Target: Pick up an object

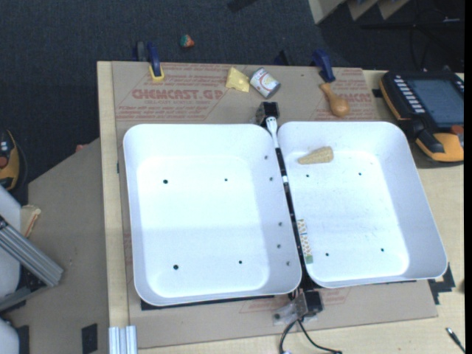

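Note:
A small tan cone-shaped object (316, 155) lies on its side in the right bin (369, 227), near the bin's far left corner. The left bin (199, 220) shows its bare white floor with a few dark dots.
On the bench behind the bins lie a yellow wedge (237, 80), a small white and grey block (264, 82) and a brown wooden-handled piece (335, 102). Blue clamps (154, 59) hold the board's far edge. A black and yellow pendant (431, 109) sits at the far right.

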